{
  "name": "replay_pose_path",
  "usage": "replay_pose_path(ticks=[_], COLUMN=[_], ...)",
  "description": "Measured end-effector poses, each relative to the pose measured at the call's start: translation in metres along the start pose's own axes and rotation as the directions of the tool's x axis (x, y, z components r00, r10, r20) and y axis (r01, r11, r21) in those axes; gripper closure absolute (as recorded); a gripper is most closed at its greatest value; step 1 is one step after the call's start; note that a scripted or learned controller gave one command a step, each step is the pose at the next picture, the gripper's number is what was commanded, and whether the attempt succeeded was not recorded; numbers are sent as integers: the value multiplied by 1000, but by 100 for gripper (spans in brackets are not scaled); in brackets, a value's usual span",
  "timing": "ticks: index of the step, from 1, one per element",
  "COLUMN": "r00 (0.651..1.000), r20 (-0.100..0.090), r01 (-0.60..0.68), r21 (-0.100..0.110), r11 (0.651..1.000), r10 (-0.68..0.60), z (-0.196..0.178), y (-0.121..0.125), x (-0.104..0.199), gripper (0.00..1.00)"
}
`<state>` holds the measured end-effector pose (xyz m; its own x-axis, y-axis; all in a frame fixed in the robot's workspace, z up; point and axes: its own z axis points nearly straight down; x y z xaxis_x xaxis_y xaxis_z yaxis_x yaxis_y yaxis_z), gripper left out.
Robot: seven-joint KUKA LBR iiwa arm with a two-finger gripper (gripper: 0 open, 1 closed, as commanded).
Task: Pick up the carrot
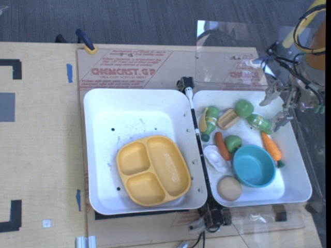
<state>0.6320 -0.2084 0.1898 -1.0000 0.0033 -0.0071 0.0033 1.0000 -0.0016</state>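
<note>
Arm [314, 45]: cut off by the frame edge at 3 o'clock. Gripper [279, 110]: finger state unreadable among cables. Carrot [271, 146]: lower tip hidden behind the blue bowl [253, 165]. Printing on the cardboard sheet [124, 68]: too blurred to read fully.

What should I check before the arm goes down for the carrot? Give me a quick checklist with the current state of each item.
1. Carrot in view, in the right bin: ok.
2. Gripper over the right bin: ok.
3. Gripper centred above the carrot: not ok, it sits toward the bin's far side from it.
4. Room around the carrot: not ok, the blue bowl lies close beside it and a green toy sits near its top end.
5. Gripper carrying nothing: cannot tell.
6. Carrot lying flat on the bin floor: ok.
</note>
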Motion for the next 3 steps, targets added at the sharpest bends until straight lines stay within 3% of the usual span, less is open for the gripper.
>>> replay_pose_path(ticks=[1,2,3], r00=[990,997,965], r20=[1,2,3], r01=[-144,-82,263], r21=[0,0,0], r11=[990,997,965], r10=[144,82,-263], z=[92,102,100], y=[-13,-15,-15], x=[-20,18,58], gripper=[0,0,0])
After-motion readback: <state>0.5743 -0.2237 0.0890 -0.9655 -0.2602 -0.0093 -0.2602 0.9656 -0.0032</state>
